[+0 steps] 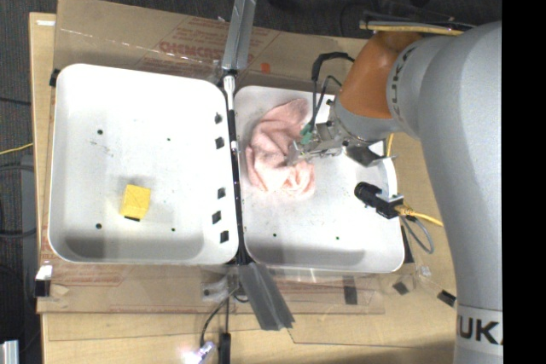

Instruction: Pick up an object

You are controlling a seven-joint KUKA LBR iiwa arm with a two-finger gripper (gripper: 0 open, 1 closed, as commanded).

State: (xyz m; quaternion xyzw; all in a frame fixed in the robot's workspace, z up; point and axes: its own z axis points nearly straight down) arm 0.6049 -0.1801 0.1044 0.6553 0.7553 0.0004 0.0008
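Pink cloth (277,153): crumpled heap in the right bin (375,247), in the half nearest the divider and toward the far edge.
Cloth axis: the heap is longer than wide, running from the bin's far edge toward its near edge, with a slight lean toward the divider at the near end; it has no clear front or tip.
Gripper (309,142): down over the cloth's right edge, its metal parts touching or just above the fabric.
Gripper opening: I cannot tell how it is set, as the tips blur into the folds.
Hold: no fabric is visibly pinched or lifted; the cloth lies flat on the bin floor.
Arm (426,98): grey, with an orange band just above the wrist, coming in over the right bin's right rim.
Yellow block (136,201): small and squarish, in the left bin (77,89), near its near-left corner, well apart from the gripper.
Divider (230,175): dark strip between the two bins, touching both rims.
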